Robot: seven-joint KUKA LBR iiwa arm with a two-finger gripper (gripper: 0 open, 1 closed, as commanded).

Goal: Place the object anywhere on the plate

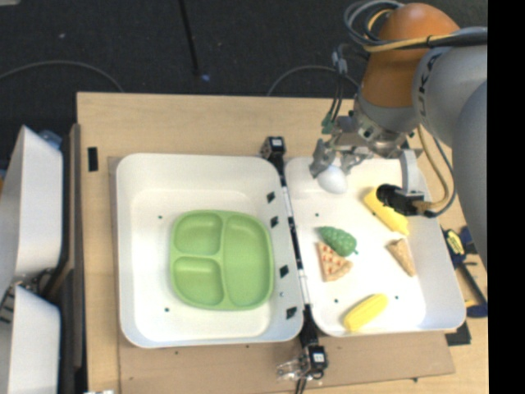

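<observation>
Pick step in hand: pincer is lowered at a white egg in right bin's far corner; its state cannot be told. Next, a secure lift and carry to the plate in left bin are called for.

Grey arm bent low (orange-banded wrist)

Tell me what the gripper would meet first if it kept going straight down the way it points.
Probably the white egg, lying right under the gripper near the top-left corner of the right bin. Depth is hard to judge from this slanted view.
</observation>
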